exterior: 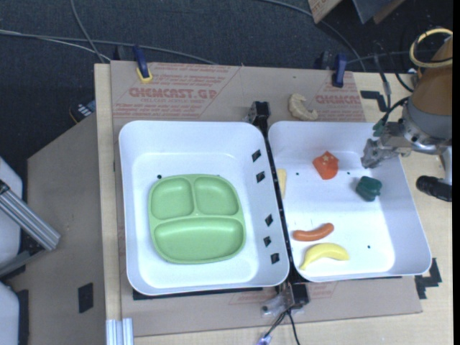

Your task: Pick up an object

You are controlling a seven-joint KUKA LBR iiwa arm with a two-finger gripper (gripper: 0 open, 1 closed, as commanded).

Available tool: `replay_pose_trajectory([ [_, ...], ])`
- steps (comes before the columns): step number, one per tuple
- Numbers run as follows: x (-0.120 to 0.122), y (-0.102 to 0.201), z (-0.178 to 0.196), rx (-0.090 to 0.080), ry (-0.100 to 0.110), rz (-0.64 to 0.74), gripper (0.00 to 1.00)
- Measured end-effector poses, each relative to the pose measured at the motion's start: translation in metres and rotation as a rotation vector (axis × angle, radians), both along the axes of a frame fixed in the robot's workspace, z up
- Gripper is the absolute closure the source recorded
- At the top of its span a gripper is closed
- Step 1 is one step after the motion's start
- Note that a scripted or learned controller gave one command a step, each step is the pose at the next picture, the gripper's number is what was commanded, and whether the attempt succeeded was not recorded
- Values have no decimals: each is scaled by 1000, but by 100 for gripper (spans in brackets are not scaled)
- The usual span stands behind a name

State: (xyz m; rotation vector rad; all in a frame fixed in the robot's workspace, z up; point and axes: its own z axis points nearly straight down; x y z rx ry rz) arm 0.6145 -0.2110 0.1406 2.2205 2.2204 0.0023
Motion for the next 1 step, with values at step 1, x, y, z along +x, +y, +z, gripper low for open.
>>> replay_pose_trajectory([
  [1,8,-1,47,-2,-5,1,100],
])
